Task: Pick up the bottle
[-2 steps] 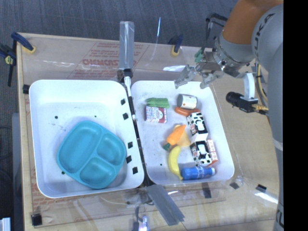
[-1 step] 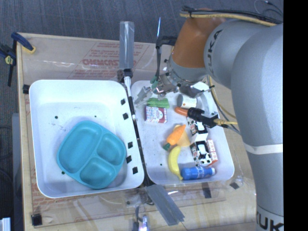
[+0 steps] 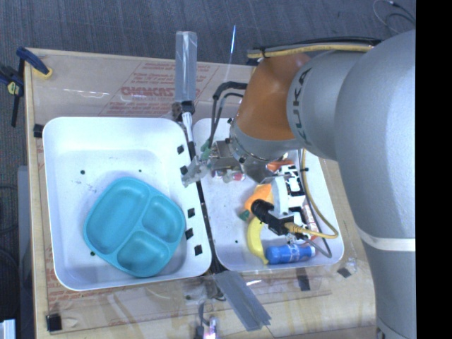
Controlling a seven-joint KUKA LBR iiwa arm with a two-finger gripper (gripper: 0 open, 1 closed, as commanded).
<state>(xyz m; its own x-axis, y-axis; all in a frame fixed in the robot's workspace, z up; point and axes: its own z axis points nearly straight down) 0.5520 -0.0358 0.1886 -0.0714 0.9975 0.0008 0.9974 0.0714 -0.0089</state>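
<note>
One end effector (image 3: 203, 164) hangs over the divider between the two bins, at the far-left part of the right bin (image 3: 229, 217). Its opening cannot be determined from this angle, and nothing is seen held in it.

Just right of and nearer than it lies an orange object (image 3: 260, 191), then a yellow banana (image 3: 253, 240). The bottle (image 3: 288, 253), blue, lies on its side in the near-right corner of the right bin, touching or just beside the banana's near end. Its long axis runs left to right, roughly along the bin's near wall. Which end carries the cap cannot be told.

Recommended approach, as a judgement:
1. Move the end effector near and right, until centred over the bottle's body.
2. Rotate the wrist so the closing direction crosses the long axis.
3. Descend clear of the banana and the near wall, since a round body is likely to roll.

The left bin (image 3: 92, 154) holds a blue divided plate (image 3: 134, 224), well apart from the bottle.
</note>
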